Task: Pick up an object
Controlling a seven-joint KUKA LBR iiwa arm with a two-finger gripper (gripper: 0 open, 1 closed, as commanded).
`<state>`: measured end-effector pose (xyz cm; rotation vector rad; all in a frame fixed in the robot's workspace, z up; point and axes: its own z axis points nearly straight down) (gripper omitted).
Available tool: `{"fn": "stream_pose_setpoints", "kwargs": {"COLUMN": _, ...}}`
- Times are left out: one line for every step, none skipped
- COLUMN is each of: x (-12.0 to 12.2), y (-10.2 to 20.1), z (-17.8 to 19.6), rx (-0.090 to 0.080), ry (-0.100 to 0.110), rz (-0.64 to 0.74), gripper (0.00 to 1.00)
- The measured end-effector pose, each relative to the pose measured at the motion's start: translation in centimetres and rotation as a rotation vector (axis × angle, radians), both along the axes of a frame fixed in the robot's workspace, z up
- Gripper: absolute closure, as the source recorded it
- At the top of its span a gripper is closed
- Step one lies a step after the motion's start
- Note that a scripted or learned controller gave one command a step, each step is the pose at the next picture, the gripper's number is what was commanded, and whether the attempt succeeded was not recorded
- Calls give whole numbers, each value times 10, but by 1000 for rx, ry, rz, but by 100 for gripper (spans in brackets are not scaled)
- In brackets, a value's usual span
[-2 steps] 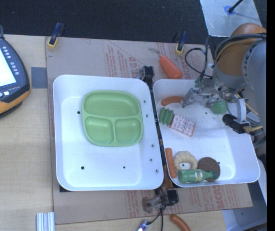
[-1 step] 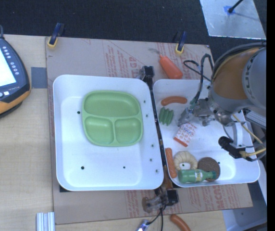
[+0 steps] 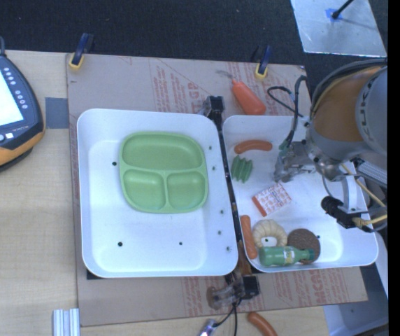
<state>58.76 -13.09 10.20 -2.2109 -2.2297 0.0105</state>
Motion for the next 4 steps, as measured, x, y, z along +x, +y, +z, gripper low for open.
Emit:
{"fn": "stream_pose_setpoints", "kwargs": {"x": 0, "y": 0, "z": 0, "rx": 0, "ry": 0, "rz": 1, "gripper": 0}}
{"fn": "stream_pose_setpoints", "kwargs": {"x": 69, "y": 22, "z": -10, "rx": 4, "ry": -2, "rz": -4, "gripper": 0}}
{"fn": "stream_pose_setpoints", "kwargs": {"x": 68, "y": 32, "z": -10, "rx": 4, "ry": 0, "rz": -4, "gripper": 0}}
{"fn": "stream_pose_setpoints", "kwargs": {"x": 68, "y": 38, "z": -10, "rx": 5, "ry": 1, "rz": -4, "gripper": 0}}
